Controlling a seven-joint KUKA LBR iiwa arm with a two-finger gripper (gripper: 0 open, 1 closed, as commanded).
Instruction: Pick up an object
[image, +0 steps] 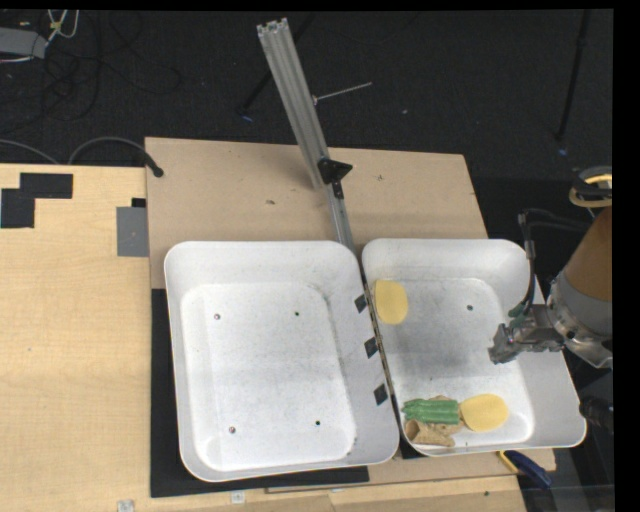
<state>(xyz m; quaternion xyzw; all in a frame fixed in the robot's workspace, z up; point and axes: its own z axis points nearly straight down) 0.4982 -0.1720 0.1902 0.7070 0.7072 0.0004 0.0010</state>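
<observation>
The right bin (450, 256) holds a yellow oval piece (390, 301) near its left wall. Along its front edge lie a green ridged object (433, 410), a tan object (432, 433) just below it, and a yellow round piece (484, 412). My gripper (503, 350) hangs over the right side of this bin, well right of the oval piece and above the front-edge objects. Nothing shows between its fingers.
The left bin (200, 262) stands beside the right one, joined by black clips (368, 346). A slanted metal rail (300, 110) rises from behind the bins. The wooden bench extends to the left.
</observation>
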